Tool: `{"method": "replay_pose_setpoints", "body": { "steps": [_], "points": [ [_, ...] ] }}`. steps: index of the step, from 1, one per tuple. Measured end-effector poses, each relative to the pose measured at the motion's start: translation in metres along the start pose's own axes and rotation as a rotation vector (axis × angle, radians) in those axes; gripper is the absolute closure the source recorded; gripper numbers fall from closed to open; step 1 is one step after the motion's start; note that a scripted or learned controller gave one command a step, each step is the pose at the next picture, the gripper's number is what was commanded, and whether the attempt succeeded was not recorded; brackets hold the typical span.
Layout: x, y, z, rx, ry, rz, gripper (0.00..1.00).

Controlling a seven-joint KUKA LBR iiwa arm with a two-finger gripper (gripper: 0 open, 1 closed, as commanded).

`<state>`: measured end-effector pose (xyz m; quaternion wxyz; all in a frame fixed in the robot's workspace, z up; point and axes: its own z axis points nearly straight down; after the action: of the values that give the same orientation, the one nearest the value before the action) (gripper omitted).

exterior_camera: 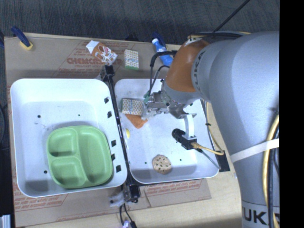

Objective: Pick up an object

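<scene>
Two shallow white bins sit side by side on a counter (61,63) covered with printed cardboard. The left bin (28,94) holds a green divided plate (78,156), lying flat toward the lower middle of the bin. In the right bin (156,175), a small patterned packet (131,106) lies near the upper left corner, its long axis running roughly left to right across the frame. An orange piece (137,122) touches its lower edge. A round cookie (162,164) rests near the bin's lower edge, well apart from both. The grey arm (237,89), with its orange band (183,72), reaches in from the right of the frame. The pincer (151,103) sits just beside the packet's right end; whether it is wide or narrow cannot be told from this angle.
</scene>
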<state>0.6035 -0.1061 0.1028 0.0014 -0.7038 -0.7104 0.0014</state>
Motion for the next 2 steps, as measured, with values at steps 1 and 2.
{"method": "replay_pose_setpoints", "body": {
  "steps": [1,2],
  "points": [
    [0.0464,0.0229,-0.1500,-0.007,0.000,0.003,1.00],
    [0.0460,0.0218,-0.1479,-0.002,0.000,0.003,0.00]
  ]
}}
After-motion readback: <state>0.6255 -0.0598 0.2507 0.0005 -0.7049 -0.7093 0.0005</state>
